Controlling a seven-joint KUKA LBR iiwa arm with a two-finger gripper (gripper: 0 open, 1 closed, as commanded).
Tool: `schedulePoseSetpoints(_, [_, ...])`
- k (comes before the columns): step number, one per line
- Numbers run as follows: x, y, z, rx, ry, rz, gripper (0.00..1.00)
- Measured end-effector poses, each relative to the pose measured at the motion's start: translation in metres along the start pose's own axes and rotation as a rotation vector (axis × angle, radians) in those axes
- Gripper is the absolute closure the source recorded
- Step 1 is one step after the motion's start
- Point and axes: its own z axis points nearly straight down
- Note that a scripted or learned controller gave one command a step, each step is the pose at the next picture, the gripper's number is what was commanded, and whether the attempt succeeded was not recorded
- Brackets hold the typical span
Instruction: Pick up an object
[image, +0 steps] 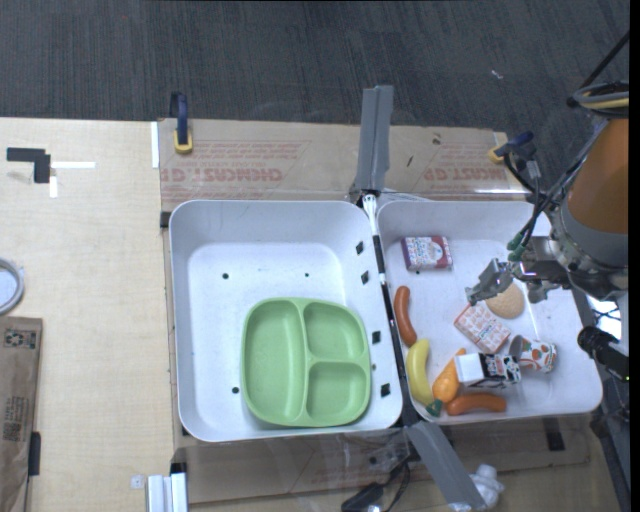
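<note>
This is a robotics lab or test cell rather than a home. A pale wooden bench (80, 290) carries two shallow white bins (190, 300) set side by side on taped-down cardboard (270, 158), which clamps (180, 125) hold at the far edge. Toy food (417, 370) fills one bin, and black tape marks (30, 160) sit on the bench above dark carpet (250, 50).
</note>
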Motion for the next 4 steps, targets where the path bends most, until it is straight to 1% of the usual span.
schedulePoseSetpoints(1, [0.003,-0.001,0.134,0.002,0.001,-0.012,0.0])
schedulePoseSetpoints(2, [-0.054,0.088,0.137,-0.004,-0.001,0.08,0.0])
schedulePoseSetpoints(3, [-0.056,0.045,0.143,-0.029,-0.007,0.027,0.0])
schedulePoseSetpoints(4, [-0.034,0.022,0.144,-0.031,-0.007,0.166,0.0])
